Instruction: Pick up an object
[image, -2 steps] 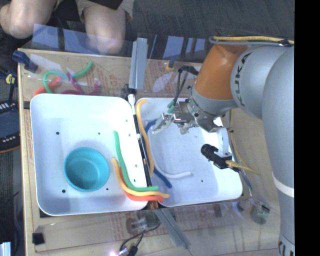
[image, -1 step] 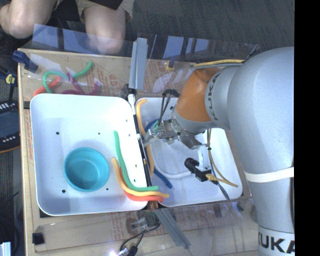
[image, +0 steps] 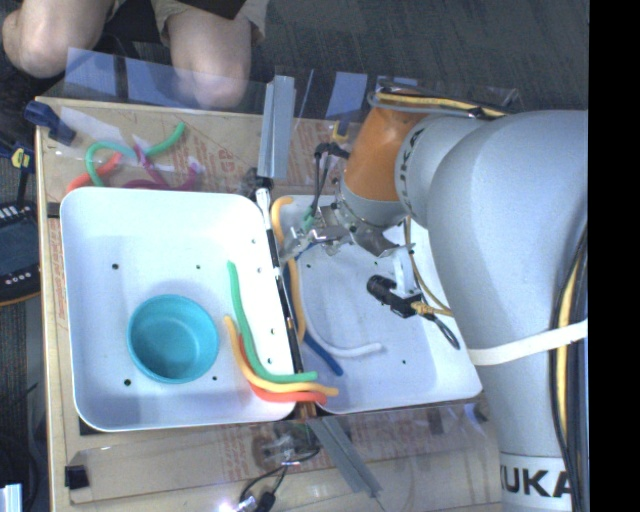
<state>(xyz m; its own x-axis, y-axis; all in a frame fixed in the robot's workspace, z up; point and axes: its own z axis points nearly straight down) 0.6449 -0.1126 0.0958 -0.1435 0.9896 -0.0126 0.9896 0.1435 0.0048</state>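
White bins: you have two, the left bin (image: 100, 230) and the right bin (image: 440, 370).
Teal bowls: you have one teal bowl (image: 173, 338), in the left bin.
Robot arms: you have one grey arm (image: 500, 240).
Orange bands: one orange band (image: 378, 155).

Big grey arm (image: 500, 270) comes in from the right & takes up most of that side. It bends down toward the middle. Orange band (image: 375, 150) sits just above the wrist. Wrist points down & a bit left. The hand (image: 315, 238) hangs low at the wrist's end. Black cables run along the arm.
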